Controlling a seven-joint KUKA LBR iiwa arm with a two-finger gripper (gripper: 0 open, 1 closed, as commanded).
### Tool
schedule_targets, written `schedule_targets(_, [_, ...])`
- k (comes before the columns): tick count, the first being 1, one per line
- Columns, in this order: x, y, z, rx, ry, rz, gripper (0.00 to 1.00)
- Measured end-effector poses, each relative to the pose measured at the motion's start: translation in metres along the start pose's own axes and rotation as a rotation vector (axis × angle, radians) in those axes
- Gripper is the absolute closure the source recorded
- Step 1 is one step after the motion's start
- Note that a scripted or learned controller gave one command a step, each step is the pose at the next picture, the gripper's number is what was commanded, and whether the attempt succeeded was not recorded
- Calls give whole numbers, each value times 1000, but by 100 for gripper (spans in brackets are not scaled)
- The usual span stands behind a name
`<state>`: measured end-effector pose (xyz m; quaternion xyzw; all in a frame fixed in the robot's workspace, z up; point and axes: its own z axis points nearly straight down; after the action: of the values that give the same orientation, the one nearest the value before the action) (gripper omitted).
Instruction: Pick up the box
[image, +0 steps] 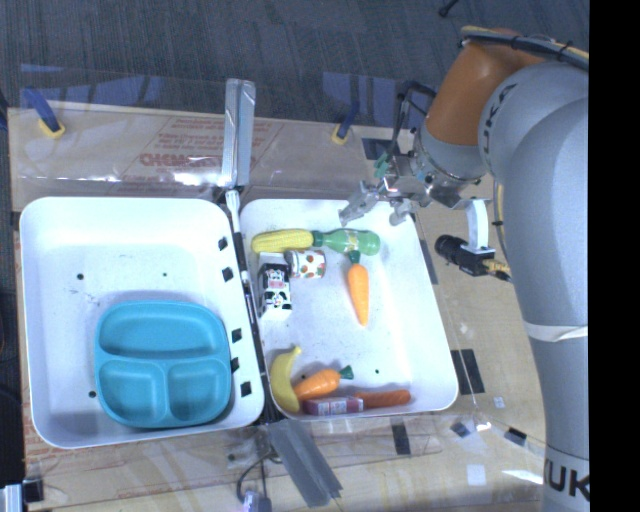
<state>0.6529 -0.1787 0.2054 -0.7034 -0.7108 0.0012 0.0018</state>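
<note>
We are hovering our hand (378, 200), fingers spread, over the right bin's (432, 330) far edge; the box (275, 286) is standing by the divider, needing a centred descent.
</note>
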Motion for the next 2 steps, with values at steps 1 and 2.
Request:
schedule_targets(1, [-4, -76, 91, 0, 0, -104, 0])
schedule_targets(2, [30, -150, 115, 0, 1, -168, 0])
